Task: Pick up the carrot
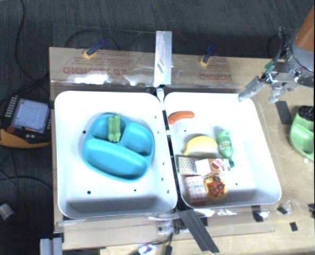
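Though packets (205, 180) bear labels, none reads clearly

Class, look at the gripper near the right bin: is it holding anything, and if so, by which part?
Nothing is held. The gripper is over the right bin's far corner, apart from the carrot lying in the bin.

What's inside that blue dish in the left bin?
The blue dish has compartments. A green vegetable lies in the upper-left one; the others look bare. Whatever is under the vegetable is covered.
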Motion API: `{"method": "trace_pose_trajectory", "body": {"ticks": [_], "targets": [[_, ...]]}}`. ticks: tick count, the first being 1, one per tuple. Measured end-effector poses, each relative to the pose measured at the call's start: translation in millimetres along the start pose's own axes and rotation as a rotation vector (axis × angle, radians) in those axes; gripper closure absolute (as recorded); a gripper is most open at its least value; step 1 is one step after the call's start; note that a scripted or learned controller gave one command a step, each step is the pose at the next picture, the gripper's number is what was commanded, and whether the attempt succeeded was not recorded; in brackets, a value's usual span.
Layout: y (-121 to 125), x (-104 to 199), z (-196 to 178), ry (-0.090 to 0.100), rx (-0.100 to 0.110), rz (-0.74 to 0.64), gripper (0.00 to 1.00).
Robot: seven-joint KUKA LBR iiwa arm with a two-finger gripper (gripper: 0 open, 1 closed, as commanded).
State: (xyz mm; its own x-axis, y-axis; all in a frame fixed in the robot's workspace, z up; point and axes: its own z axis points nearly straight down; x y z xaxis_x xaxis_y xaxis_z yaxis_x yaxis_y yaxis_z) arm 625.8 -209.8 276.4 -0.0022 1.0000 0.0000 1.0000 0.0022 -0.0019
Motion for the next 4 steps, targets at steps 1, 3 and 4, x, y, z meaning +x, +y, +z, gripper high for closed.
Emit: {"method": "trace_pose_trajectory", "body": {"ticks": [1,3,4], "targets": [[-6,53,112,0.0,0.001,-0.123,0.0],[-59,135,94,0.001,0.001,0.132,0.0],[-65,114,182,0.0,0.002,0.103,0.0]]}}
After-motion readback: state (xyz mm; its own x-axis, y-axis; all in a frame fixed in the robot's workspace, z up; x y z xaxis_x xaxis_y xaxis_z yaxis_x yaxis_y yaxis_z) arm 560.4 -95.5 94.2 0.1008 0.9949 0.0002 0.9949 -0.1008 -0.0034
